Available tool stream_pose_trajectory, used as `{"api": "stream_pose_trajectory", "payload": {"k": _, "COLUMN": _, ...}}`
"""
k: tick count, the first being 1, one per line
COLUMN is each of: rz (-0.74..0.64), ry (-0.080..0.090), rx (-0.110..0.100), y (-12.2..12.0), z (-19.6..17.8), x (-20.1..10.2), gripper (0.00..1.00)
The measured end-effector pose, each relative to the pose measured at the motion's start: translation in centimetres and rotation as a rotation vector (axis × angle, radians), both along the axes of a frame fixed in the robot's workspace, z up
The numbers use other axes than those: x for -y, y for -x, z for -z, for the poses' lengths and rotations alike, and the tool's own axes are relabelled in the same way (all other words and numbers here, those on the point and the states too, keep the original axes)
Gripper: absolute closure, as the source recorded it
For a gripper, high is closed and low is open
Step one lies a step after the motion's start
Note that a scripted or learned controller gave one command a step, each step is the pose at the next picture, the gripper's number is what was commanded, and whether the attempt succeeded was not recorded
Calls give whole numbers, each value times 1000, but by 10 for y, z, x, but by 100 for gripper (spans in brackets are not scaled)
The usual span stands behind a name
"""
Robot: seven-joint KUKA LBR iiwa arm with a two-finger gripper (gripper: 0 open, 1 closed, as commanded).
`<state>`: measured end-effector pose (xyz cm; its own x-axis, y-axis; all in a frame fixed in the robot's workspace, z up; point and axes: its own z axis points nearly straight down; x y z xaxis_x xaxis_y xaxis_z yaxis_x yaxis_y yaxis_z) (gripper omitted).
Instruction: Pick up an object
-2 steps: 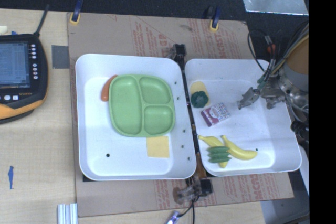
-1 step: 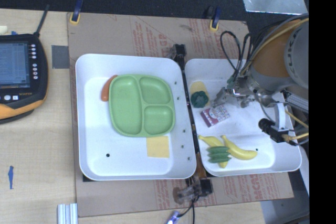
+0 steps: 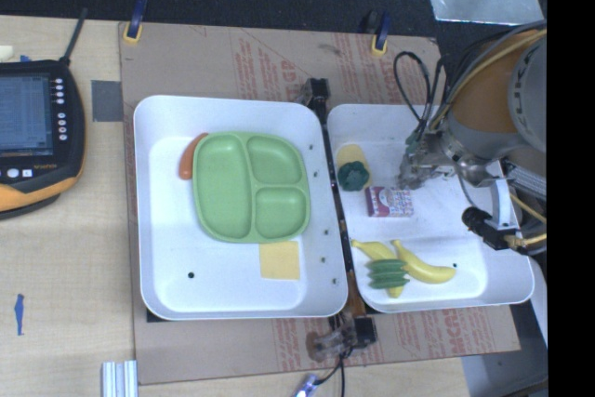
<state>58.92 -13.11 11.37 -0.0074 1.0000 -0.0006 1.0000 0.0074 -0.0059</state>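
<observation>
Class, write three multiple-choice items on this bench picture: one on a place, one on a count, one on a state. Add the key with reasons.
1. Where does the green divided plate lie?
A. left bin
B. right bin
C. bare bench

2. How many compartments has it?
A. two
B. three
C. five

3. The gripper is
A. over the left bin
B. above the right bin, near the small pink packet
C. lifting the banana

Key: 1 A, it lies on the left bin's floor. 2 B, ridges mark three. 3 B, the packet lies just beside it.

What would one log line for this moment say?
hand: over right bin, above small packet | nothing seen held | bananas untouched
</observation>
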Motion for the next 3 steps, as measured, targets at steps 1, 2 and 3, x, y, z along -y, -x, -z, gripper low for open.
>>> {"api": "stream_pose_trajectory", "payload": {"k": 1, "rz": 0, "ry": 0, "rx": 0, "y": 0, "z": 0, "x": 0, "gripper": 0}}
{"api": "stream_pose_trajectory", "payload": {"k": 2, "rz": 5, "ry": 4, "rx": 16, "y": 18, "z": 17, "x": -12, "gripper": 0}}
{"api": "stream_pose_trajectory", "payload": {"k": 3, "rz": 4, "ry": 3, "rx": 13, "y": 18, "z": 6, "x": -12, "gripper": 100}}
